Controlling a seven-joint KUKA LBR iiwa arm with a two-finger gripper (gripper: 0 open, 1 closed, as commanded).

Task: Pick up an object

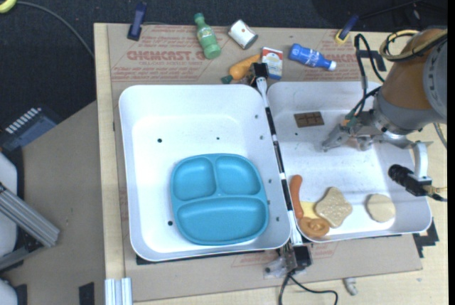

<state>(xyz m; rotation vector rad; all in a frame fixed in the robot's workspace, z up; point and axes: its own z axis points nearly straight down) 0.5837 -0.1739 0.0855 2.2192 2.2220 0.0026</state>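
My gripper (333, 141) hangs low over the middle of the right bin (355, 94), reaching in from the right with the orange-banded wrist behind it. A flat brown chocolate bar (309, 119) lies just up and left of the gripper tip, apart from it. Along the bin's front lie an orange sausage-like piece (295, 190), an orange round piece (313, 226), a tan cracker (333, 207) and a pale round biscuit (380, 208). Nothing shows at the gripper's tip.
The left bin (142, 126) holds a blue divided plate (219, 198). On the bench behind the bins lie a green bottle (207, 37), a white can (243, 33), a small carton (271, 62) and a blue bottle (311, 56). Cables trail at the right.
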